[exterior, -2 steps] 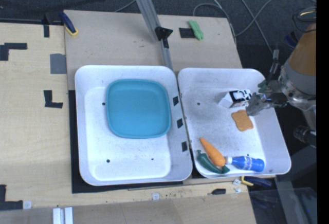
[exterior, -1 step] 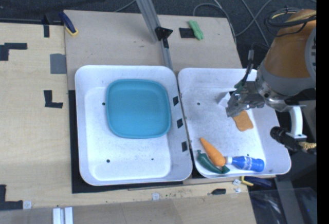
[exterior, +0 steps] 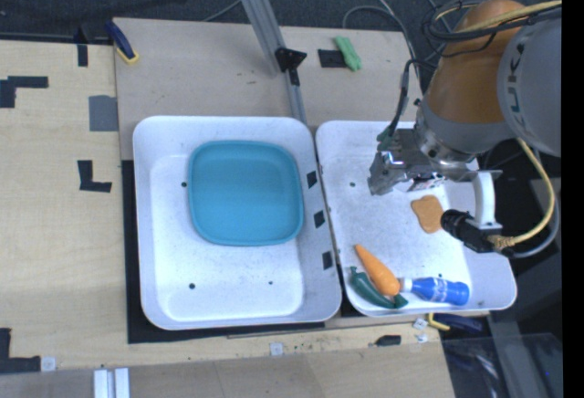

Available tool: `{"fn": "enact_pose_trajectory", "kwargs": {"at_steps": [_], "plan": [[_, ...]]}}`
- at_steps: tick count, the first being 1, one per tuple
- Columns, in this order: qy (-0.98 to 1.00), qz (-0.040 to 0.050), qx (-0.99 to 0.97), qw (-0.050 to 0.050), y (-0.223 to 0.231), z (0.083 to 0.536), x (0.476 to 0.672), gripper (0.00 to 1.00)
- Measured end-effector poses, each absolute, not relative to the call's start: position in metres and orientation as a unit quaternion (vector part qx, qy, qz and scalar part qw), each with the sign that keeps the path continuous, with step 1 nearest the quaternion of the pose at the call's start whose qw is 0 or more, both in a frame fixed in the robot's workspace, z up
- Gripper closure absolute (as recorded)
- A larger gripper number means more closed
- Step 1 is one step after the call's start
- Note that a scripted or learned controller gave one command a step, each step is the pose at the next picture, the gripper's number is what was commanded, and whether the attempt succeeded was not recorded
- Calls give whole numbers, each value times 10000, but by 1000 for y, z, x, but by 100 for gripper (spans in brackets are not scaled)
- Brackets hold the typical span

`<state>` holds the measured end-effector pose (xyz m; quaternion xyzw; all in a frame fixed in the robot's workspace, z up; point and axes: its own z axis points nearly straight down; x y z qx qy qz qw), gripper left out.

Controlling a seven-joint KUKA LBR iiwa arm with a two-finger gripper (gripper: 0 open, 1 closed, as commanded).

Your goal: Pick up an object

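Observation:
My gripper [exterior: 399,173] hangs over the upper middle of the right bin [exterior: 351,204], with the grey arm and its orange band behind it to the right. A tan, cookie-like piece [exterior: 426,213] lies just below and right of the gripper. An orange carrot [exterior: 378,270] with a green top lies near the bin's front edge, beside a blue and white tube [exterior: 439,290]. I see nothing between the fingers.
The left bin [exterior: 164,204] holds a square blue plate [exterior: 245,193]. A grey metal pole [exterior: 265,13] rises behind the bins. Cables loop over the bench at the back right. A small green item [exterior: 348,53] lies on the bench behind the right bin.

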<state>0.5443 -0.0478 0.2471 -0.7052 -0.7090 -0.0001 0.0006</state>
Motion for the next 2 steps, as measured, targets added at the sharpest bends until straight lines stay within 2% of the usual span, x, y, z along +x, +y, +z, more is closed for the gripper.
{"fn": "enact_pose_trajectory", "kwargs": {"at_steps": [2], "plan": [[-7089, -1, -7053, 4, 59, 255, 567, 100]]}}
